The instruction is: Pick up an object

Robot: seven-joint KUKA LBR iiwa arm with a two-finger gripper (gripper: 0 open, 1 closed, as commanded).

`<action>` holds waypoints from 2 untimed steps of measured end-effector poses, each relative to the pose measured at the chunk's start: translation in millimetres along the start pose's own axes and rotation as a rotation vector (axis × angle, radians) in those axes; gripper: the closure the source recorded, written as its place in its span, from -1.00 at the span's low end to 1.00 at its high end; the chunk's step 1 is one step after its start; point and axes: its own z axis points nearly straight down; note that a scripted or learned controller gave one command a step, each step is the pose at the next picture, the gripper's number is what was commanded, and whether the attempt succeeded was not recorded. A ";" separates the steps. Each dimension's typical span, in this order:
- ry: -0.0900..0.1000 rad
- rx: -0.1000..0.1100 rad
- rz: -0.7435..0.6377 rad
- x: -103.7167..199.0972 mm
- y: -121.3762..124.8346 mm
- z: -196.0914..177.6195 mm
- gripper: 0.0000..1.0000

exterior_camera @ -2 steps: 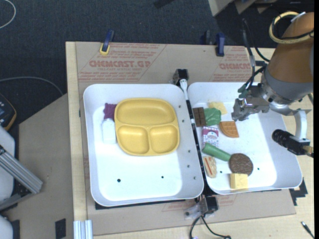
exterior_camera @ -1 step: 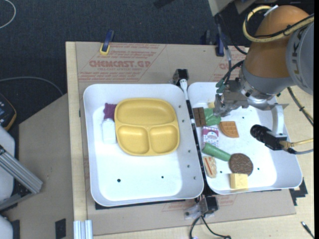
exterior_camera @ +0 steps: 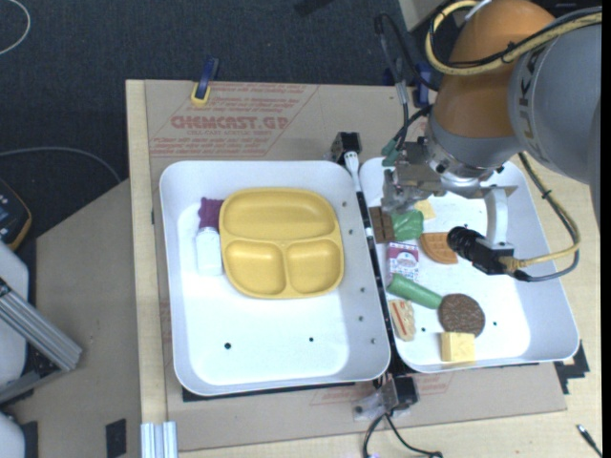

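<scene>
Currently, arm: we see the gripper point(exterior_camera: 405, 197) low over the upper left part of the right bin point(exterior_camera: 535, 337), its body hiding most of the tips.
Pincer state: we cannot tell whether it is wide, narrow, or closed on anything.
Nearest candidate: a small green object point(exterior_camera: 409, 224) sits just below the gripper, touching or nearly touching it; we cannot tell which.
Other items, right bin: pink-labelled packet point(exterior_camera: 403, 257), green cucumber-like piece point(exterior_camera: 415, 291), round brown cookie point(exterior_camera: 461, 311), yellow block point(exterior_camera: 457, 346), hot-dog toy point(exterior_camera: 402, 320), orange-brown biscuit point(exterior_camera: 438, 247).
Left bin point(exterior_camera: 191, 351): yellow divided tray point(exterior_camera: 281, 240), white bottle point(exterior_camera: 207, 251), purple item point(exterior_camera: 210, 212).
Step in hand, our judgement: descent and grasp on the green object.
Doing it well: centre over the object, keep clear of the bin wall at left, close fully before lifting.
Risk: neighbours lie close; a skewed closure may nudge the packet.
</scene>
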 end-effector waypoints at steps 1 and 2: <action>0.001 0.009 0.005 -4.7 -11.4 16.8 1.00; -0.001 0.002 0.004 -7.8 -1.9 16.6 1.00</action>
